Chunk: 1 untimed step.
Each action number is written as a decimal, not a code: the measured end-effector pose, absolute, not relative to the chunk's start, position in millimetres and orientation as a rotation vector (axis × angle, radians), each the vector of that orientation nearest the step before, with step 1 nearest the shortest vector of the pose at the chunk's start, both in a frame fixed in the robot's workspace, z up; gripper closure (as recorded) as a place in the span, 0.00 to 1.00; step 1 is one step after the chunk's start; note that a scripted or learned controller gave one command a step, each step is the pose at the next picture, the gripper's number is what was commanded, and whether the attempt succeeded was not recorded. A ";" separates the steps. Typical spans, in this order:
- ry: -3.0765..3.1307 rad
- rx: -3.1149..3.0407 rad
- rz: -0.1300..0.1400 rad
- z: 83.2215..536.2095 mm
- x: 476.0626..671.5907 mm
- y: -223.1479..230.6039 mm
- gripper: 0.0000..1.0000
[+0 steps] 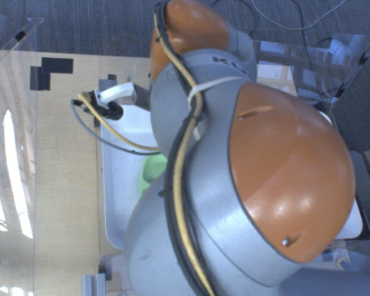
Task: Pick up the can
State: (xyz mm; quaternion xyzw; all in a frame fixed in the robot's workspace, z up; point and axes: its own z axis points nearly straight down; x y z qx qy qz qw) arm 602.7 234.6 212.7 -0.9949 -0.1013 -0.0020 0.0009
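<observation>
The grey and orange arm [246, 184] bulks over the white bin [120, 184], apparently reaching down into it (hence the blocked sight). A green object [153, 168] peeks beside it; the can's whereabouts can't be told.

No legible text, labels, brands or numbers anywhere. Faint raised marks on the grey arm casing [225, 59], near the upper orange joint, possibly letters, too blurred to read. Black blocky marker shapes on the wooden bench [49, 73], no characters in them.
</observation>
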 end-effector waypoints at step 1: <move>-0.470 -3.106 -0.002 143.1 616.9 235.4 1.00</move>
